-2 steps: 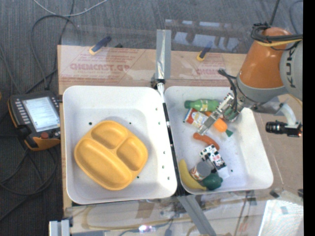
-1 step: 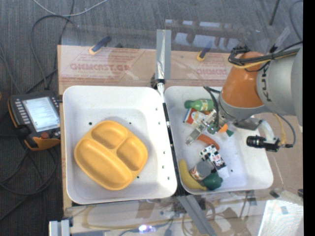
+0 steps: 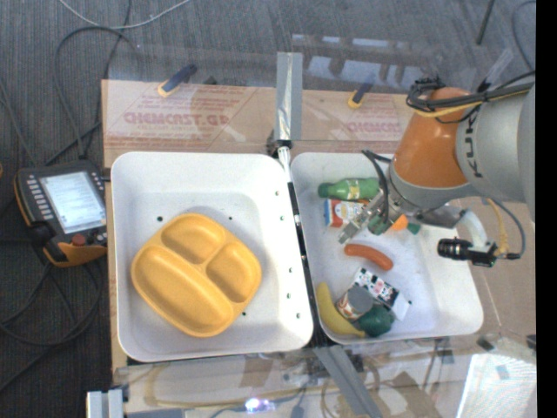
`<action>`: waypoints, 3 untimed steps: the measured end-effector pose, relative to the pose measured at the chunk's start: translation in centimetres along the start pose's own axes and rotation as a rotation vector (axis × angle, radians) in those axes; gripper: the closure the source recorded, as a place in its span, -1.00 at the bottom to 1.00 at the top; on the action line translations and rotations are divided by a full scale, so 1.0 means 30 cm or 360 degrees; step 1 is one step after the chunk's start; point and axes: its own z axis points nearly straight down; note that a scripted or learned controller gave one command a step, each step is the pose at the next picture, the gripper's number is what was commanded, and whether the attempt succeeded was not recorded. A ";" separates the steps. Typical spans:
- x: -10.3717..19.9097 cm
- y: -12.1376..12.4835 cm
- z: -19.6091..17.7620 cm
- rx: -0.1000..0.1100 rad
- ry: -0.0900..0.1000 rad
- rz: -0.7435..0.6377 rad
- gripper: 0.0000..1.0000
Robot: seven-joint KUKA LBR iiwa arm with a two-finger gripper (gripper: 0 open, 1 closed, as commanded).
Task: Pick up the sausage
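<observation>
The sausage (image 3: 368, 253) lies in the right bin (image 3: 452, 307), just below the end effector (image 3: 364, 223), apart from it. A green bottle (image 3: 349, 187) and a banana (image 3: 334, 313) share that bin (the left bin (image 3: 157, 177) holds a yellow tray (image 3: 196, 273)).

Right bin (image 3: 452, 316) crowded toward centre frame, sausage (image 3: 368, 254) hemmed above by carton (image 3: 345, 211) and green bottle (image 3: 350, 188), below by card box (image 3: 380, 287) and banana (image 3: 333, 313) — your open floor lies right of it, gripper (image 3: 370, 220) hanging just above.
</observation>
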 end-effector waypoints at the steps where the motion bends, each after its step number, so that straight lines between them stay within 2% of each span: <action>1: -0.161 0.142 -0.044 0.0020 0.0020 -0.0008 1.00; 2: -0.160 0.140 -0.049 0.0024 0.0024 -0.0007 -1.00; 3: -0.139 -0.029 0.077 0.0013 0.0007 -0.0223 -1.00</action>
